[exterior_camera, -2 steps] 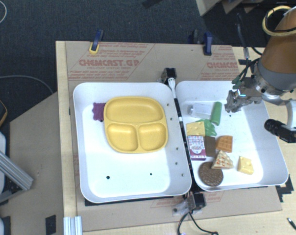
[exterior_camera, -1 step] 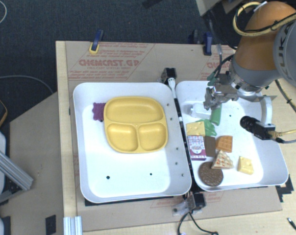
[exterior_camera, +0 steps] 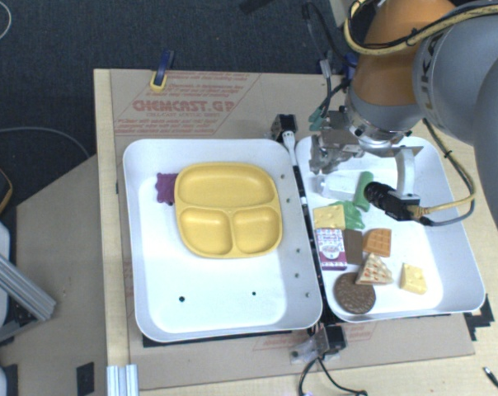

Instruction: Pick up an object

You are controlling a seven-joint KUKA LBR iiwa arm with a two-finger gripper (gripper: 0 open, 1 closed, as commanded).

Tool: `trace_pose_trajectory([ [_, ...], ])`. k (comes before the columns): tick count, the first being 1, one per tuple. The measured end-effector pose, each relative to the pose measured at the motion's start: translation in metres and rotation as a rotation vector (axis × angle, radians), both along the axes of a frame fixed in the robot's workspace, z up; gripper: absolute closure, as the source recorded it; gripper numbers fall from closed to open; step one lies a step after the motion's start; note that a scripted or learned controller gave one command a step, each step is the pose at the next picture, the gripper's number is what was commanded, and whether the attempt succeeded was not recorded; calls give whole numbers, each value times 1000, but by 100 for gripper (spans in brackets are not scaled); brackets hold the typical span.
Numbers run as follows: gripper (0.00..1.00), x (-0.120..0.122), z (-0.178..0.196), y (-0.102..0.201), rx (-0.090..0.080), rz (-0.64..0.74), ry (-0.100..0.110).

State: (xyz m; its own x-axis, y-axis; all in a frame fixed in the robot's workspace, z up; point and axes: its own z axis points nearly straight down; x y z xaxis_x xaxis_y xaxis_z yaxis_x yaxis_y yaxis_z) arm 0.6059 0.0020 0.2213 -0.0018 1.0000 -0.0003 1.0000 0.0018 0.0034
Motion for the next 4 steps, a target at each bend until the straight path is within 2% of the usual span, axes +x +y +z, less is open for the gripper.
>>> trace_pose_trajectory([
  [1,100,-7,13,-5,0,-1,0],
  [2,100,-19,0,-3,1,-3,7],
  [3,100,-1,-4,-3,0,0,0],
  [4,100,-8,13,-1,0,-1,1],
])
